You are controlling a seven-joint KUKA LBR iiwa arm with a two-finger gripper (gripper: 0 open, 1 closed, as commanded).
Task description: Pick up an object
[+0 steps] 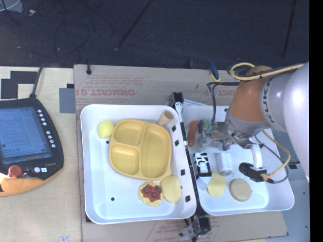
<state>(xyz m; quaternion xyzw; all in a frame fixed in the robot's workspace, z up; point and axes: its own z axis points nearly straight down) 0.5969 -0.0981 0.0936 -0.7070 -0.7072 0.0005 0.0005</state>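
A small pizza toy (151,194) with red topping is lying nearest the camera, by the near wall of the left bin (93,195). It is well off to the view's left of the fingers (223,142), and a pale yellow oval lump (171,188) is touching it. The fingers are hanging over the far middle of the right bin (282,200). Whether they are spread or pressed together cannot be told, since the orange-banded wrist (247,105) is covering them.

The sausage (192,133) is orange-red, slim and rounded at both ends. It is lying flat to the view's left of the fingers, close against the wall dividing the bins. Its long axis is running near-to-far, parallel to that wall.

A grey-green thing (204,127), too blurred to name, is sitting between the sausage and the fingers. A short white cylinder (223,161) is lying just on the camera side of the fingers. A black-and-white block (203,164) is resting against the divider, nearer the camera than the sausage. Further toward the camera from the fingers, a pale yellow pear-shaped lump (217,184) and a tan disc (240,189) are sitting side by side, slightly apart.

The wall is hemming in the sausage on one side, and the grey-green thing is crowding the other. Bare white floor is showing in the right bin's near right corner. In the left bin, a yellow divided plate (141,149) is filling the middle, with a yellow ball (105,129) and a tan cone (165,118) at its far edge.
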